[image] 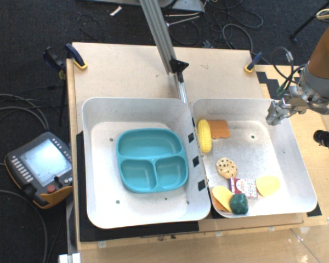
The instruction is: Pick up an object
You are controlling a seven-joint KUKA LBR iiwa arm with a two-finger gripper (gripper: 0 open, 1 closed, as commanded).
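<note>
The right bin (288,147) holds several toy foods: a yellow corn cob (204,135) beside an orange-brown slab (219,129) at its back left, a cookie (226,167) in the middle, and near the front a small red-and-white packet (244,187), a yellow chip (268,186), an orange-yellow piece (221,197) and a dark green lump (239,204). My gripper (275,115) hangs over the bin's back right corner, well away from all of them. Nothing shows between its fingers.
The left bin (98,125) carries a teal divided tray (152,159). A metal pole (160,26) slants across the back toward the bins' divide. A teach pendant (41,169) lies on the floor at left. Clamps sit at the bench's back corners.
</note>
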